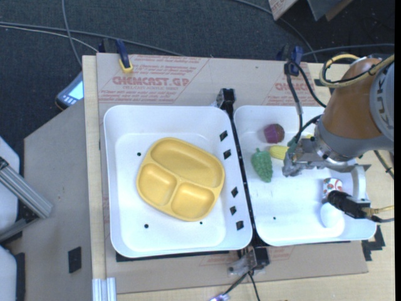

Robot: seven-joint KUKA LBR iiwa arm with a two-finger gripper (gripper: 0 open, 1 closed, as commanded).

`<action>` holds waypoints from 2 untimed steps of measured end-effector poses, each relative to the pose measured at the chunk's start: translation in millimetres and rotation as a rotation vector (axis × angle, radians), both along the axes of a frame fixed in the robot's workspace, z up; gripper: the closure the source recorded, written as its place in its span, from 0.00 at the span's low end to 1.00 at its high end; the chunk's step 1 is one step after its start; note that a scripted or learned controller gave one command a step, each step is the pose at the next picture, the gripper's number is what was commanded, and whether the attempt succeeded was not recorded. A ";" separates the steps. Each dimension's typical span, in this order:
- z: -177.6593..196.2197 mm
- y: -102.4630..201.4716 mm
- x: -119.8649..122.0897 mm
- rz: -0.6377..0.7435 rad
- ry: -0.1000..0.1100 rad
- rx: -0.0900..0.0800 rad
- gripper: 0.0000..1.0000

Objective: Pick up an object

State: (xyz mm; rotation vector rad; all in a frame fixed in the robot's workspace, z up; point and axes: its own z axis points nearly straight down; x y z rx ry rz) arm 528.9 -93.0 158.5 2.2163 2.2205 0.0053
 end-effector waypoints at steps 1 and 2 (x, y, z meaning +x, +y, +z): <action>64.0 2.5 -0.9 0.000 -0.002 0.000 1.00; 114.4 2.5 0.5 0.000 -0.002 0.000 1.00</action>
